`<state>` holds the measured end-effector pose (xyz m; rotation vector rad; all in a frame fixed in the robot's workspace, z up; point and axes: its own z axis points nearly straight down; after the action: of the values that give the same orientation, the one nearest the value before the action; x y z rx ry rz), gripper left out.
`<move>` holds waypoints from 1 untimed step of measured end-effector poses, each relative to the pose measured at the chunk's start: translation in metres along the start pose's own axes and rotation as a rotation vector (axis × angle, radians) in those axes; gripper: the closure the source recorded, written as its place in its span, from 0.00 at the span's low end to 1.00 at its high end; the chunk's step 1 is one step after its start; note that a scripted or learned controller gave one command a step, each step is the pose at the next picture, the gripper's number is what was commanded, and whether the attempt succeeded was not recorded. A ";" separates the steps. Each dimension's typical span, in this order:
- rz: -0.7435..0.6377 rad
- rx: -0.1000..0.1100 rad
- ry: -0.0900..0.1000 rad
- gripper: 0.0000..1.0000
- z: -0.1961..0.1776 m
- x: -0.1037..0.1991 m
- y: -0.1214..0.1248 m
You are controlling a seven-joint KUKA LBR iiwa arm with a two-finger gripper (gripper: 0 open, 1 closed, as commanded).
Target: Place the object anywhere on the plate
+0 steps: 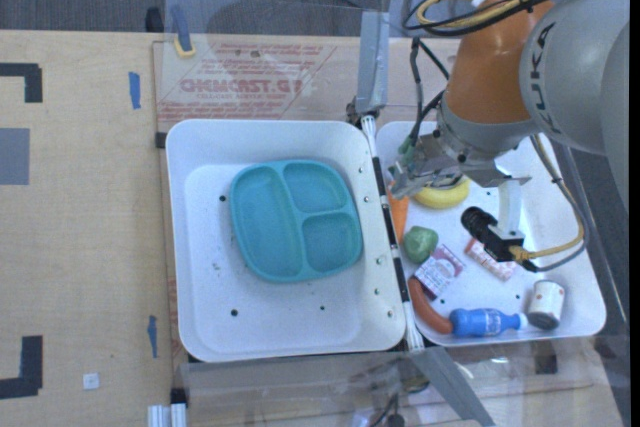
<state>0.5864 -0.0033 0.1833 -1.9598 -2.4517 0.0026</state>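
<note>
Blue bottle: seen lying at the right bin's near edge, well below the fingers.
Green object: seen just below the fingers.
Gripper: lowered over the right bin's far-left part; finger state cannot be told.
Yellow object: seen just right of the fingers.
Plate: teal, divided, seen in the left bin, left of the fingers.

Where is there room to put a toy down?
The teal plate has three bare compartments, and bare white floor of the left bin rings it. The right bin is crowded: green thing, blue bottle, yellow thing, and the gripper.
</note>
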 end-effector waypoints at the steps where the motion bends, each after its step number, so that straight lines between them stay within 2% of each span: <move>1: -0.145 0.003 0.001 1.00 0.001 0.044 -0.063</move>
<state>0.5150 0.0256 0.1830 -1.7762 -2.5850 0.0053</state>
